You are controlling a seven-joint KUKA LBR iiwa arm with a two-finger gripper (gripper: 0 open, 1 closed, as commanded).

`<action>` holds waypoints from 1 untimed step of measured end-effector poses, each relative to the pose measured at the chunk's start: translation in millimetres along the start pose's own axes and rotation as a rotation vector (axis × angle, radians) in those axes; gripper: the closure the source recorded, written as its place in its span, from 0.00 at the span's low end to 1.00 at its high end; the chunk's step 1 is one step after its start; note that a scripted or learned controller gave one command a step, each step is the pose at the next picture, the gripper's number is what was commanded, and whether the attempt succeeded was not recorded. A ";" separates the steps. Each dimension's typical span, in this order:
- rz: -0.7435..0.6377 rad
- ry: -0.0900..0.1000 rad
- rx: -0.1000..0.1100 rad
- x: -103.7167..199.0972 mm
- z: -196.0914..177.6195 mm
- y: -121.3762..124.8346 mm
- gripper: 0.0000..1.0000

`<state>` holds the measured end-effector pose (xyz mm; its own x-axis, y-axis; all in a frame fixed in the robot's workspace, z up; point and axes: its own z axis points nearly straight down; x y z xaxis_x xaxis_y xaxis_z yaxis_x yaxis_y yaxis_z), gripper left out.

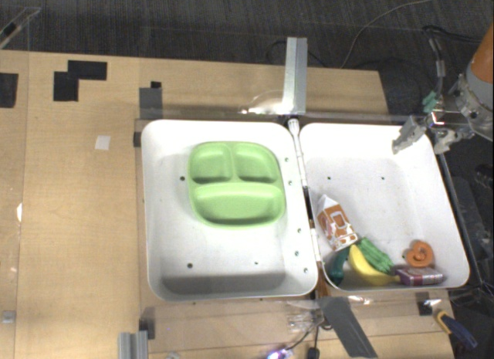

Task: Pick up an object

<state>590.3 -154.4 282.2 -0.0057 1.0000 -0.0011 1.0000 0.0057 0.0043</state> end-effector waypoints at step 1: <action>-0.005 0.000 -0.006 0.9 -12.0 1.7 1.00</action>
<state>592.0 -153.5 294.2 -0.0110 0.9999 -0.0014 0.9999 0.0110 0.0099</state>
